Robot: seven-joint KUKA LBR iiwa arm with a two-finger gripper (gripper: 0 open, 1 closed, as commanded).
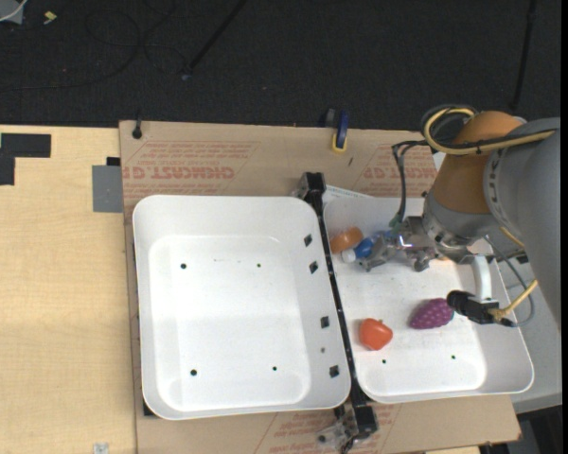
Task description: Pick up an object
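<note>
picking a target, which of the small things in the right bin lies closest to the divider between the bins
The red one. It sits low in the right bin, just beside the divider; the purple one lies farther right and the orange one sits higher up.

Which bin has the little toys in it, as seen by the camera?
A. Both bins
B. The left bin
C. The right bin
C: the red toy, the purple toy and the orange and blue pieces all lie in the right bin.
</note>
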